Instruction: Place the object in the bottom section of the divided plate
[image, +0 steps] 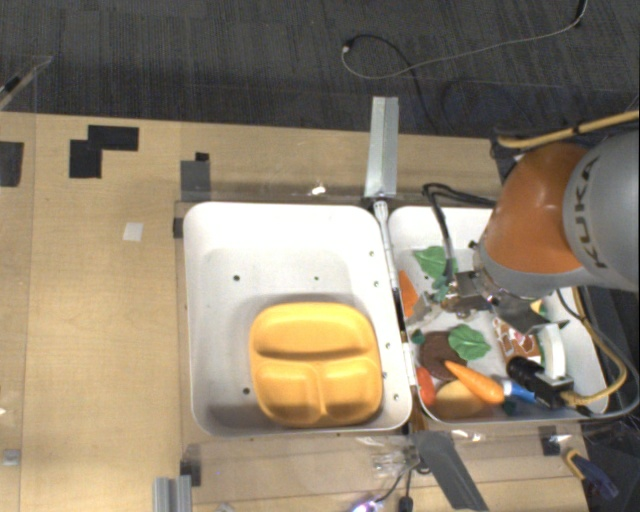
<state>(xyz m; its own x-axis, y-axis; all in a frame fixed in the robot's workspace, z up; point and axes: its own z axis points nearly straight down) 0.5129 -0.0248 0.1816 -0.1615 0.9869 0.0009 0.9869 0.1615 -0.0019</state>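
Right now the arm (560, 215) reaches in from the right over the right bin (600, 372), its orange band above the wrist. The gripper (452, 293) hangs low over that bin's left half, among the clutter, and whether its jaws are apart or together cannot be told from this angle. Nothing can be seen clamped in it.

The right bin holds a heap of toy food: a carrot (474, 381) lying aslant near the front, a green leaf (468, 342) just behind it, another green leaf (432, 261) further back, and a brown piece (434, 351) beside the carrot. Which of these is the object to be moved is unclear.

The yellow divided plate (315, 361) sits in the left bin (270, 240), toward its front right corner (one long section at the back, two smaller ones at the front). No item lies on it.
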